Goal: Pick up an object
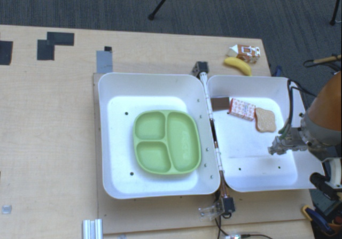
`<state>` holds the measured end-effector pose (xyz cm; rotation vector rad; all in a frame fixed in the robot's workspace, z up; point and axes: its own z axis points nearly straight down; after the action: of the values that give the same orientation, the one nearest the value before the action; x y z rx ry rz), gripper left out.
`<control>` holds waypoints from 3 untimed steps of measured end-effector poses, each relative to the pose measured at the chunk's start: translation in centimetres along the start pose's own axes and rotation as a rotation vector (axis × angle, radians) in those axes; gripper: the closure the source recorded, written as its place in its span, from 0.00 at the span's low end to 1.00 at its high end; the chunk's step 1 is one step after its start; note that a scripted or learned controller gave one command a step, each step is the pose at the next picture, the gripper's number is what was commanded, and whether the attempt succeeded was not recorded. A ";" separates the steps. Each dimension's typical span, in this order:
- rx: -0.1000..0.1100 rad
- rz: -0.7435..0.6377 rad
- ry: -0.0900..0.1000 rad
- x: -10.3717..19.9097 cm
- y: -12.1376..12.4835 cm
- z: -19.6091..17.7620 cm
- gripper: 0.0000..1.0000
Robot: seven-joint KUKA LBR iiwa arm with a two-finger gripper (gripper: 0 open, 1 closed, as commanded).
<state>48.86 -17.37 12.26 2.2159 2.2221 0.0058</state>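
Nothing picked yet: gripper (279, 146) low over right bin (256, 179), grasp state not discernible (too small). Bread slice (265, 120) and red packet (242, 109) lie untouched nearby; pick remains.

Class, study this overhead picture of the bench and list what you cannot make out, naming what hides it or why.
1. The claw in the camera view: too small and blurred to tell open from shut.
2. The arm: cut off by the right edge.
3. The red patterned packet in the right bin: its print is too small to read.
4. The small carton beside the banana: label too small to read.
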 end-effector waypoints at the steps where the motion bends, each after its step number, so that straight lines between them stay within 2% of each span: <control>1: 0.000 -0.001 0.000 0.0 0.0 0.0 0.00; 2: -0.003 -0.002 0.000 0.0 0.2 -1.1 1.00; 3: -0.003 -0.002 0.000 0.0 0.2 -1.1 0.00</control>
<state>49.01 -17.33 13.33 2.2119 2.2224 0.0091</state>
